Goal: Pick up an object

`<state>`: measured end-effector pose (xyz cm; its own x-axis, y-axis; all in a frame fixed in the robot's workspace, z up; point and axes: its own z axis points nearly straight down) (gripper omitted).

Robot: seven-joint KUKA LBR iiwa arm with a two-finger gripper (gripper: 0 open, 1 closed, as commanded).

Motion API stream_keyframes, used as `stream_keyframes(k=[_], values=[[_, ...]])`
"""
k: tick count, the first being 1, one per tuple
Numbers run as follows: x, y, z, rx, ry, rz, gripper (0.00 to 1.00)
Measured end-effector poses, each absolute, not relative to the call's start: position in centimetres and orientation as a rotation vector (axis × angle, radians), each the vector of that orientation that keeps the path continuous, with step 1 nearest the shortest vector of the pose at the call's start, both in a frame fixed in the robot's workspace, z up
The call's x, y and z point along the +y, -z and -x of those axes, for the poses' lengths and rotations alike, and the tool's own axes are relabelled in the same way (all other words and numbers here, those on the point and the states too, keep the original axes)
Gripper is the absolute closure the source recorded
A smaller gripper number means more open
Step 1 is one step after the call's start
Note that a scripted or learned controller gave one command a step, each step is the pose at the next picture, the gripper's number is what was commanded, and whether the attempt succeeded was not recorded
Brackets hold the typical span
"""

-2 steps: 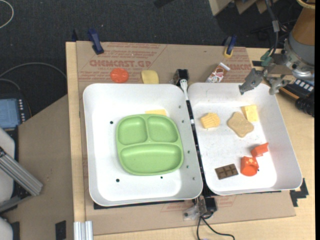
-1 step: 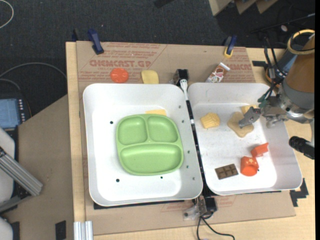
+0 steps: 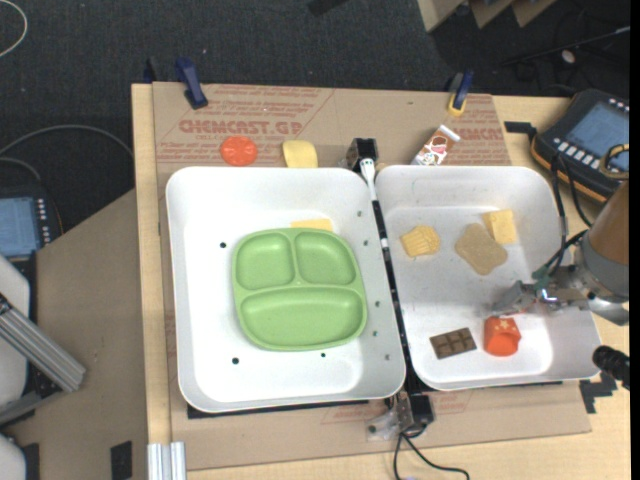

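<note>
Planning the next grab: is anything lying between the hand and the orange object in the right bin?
Nothing visible does. The hand hangs just above the orange object; the chocolate piece lies off to its side.

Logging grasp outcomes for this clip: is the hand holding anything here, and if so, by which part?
Nothing is held. The hand hovers in the right bin, just above the orange object, with nothing between its fingers.

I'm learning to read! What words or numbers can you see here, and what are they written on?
"CHEMCAST G P": red print on the brown board under the bins, left side.
"CHEMCAST": red print on the same board, right side, partly cut off.
Smaller red lines around both: too blurred to read.
Small packet behind the right bin: print too small to read.
</note>
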<state>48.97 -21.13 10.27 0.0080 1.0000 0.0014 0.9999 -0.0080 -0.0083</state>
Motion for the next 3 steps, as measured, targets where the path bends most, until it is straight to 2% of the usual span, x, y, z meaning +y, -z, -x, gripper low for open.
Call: stream_keyframes(k=[1, 2, 3], values=[[-19.4, -8.4, -52.3, -2.226, 0.000, 2.222, 0.00], [-19.6, -9.5, -52.3, -2.226, 0.002, 2.227, 1.00], [-13.6, -8.7, -57.3, -2.235, 0.008, 2.219, 1.00]])
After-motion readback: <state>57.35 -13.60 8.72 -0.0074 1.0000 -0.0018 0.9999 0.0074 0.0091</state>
